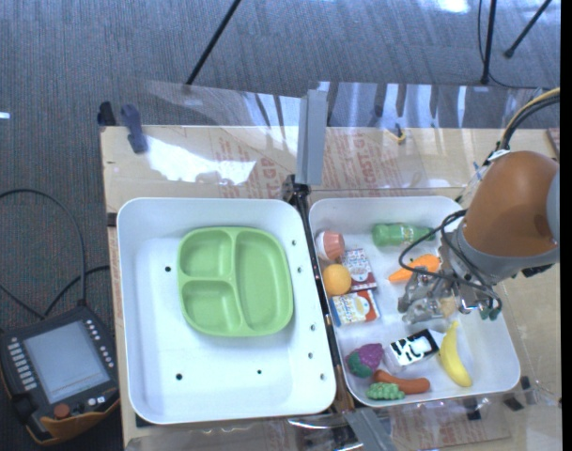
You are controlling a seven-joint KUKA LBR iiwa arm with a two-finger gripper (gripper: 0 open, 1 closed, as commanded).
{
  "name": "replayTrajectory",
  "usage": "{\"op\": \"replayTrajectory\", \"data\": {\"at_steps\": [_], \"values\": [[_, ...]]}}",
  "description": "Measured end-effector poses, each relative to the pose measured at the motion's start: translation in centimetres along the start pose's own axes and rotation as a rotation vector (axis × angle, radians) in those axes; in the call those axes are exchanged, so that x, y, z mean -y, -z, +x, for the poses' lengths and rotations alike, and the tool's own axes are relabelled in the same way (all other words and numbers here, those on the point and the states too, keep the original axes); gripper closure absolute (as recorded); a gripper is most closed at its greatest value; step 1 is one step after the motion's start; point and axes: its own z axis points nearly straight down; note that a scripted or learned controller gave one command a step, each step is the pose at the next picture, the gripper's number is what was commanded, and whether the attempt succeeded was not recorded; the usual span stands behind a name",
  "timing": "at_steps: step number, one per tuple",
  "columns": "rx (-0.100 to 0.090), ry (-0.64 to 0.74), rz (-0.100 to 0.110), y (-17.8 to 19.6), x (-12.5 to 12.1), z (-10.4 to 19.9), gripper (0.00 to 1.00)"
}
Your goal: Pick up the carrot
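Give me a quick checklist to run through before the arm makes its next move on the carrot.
1. Target located: the small orange carrot lies in the right shallow white bin, left of the gripper. Ok.
2. Gripper position: the two-finger gripper hangs low over the right bin, just beside and below the carrot. Ok.
3. Carrot between the fingers: cannot tell.
4. Clutter near the grasp: the green plastic bottle lies above the carrot, and the yellow toy banana lies below the gripper. Not ok, tight.
5. View of the carrot: partly hidden by the gripper. Not ok.
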Motion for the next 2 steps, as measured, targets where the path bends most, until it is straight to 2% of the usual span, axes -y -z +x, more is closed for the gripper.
{"op": "replayTrajectory", "data": {"at_steps": [1,2], "values": [[0.013,0.444,0.005,-1.21,1.2,-5.22,1.0],[0.013,0.443,0.005,-1.18,1.21,-5.24,0.0]]}}
